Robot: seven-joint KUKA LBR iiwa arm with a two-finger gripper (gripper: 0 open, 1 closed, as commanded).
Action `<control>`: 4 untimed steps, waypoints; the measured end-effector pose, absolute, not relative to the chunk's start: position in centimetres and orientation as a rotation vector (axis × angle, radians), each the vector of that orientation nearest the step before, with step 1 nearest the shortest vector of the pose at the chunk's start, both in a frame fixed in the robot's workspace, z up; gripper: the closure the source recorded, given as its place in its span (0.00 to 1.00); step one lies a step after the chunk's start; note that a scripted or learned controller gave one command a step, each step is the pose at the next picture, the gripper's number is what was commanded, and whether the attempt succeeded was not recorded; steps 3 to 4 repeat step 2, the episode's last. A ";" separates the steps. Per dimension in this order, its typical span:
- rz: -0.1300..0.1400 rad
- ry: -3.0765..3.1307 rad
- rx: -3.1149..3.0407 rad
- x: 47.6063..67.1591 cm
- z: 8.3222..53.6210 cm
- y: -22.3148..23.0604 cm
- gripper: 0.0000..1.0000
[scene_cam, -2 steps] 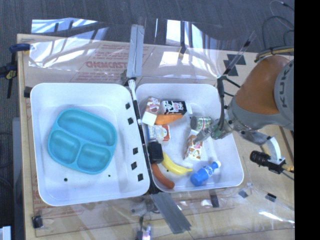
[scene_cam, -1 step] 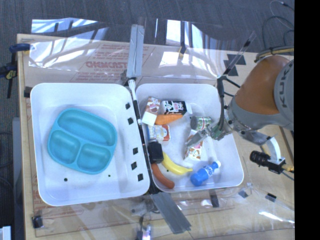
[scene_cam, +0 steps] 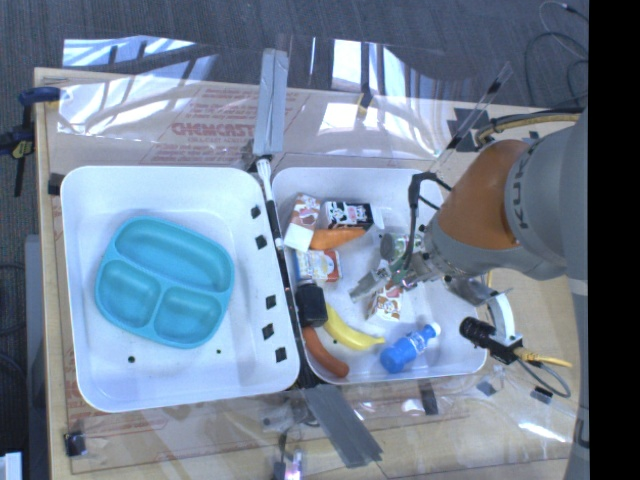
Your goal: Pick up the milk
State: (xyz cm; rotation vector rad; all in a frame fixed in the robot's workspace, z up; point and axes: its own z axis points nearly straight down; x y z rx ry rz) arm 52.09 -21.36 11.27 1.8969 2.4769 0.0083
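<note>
The milk (scene_cam: 347, 213) is a small carton with a black-and-white cow print. It lies on its side near the back of the right bin (scene_cam: 440, 373). My gripper (scene_cam: 380, 271) hangs low over the middle of that bin, to the right of the milk and nearer the front, a short gap away from it. Its grey fingers (scene_cam: 364, 285) look spread open, and I see nothing held between them. A small red-and-white packet (scene_cam: 388, 305) lies just in front of the gripper.
Around the milk lie an orange carrot (scene_cam: 338, 236), a white box (scene_cam: 299, 238) and two more small cartons (scene_cam: 305, 208) (scene_cam: 321, 264). Toward the front are a banana (scene_cam: 352, 333), a sausage (scene_cam: 326, 354), a black item (scene_cam: 310, 303) and a blue bottle (scene_cam: 407, 349). The left bin (scene_cam: 90, 198) holds a blue divided plate (scene_cam: 165, 280).
</note>
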 end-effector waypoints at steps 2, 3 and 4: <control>0.001 2.445 1.973 50.0 22.6 -16.5 1.00; 0.001 2.445 1.973 50.0 22.6 -16.5 1.00; 0.001 2.445 1.973 50.0 22.6 -16.5 1.00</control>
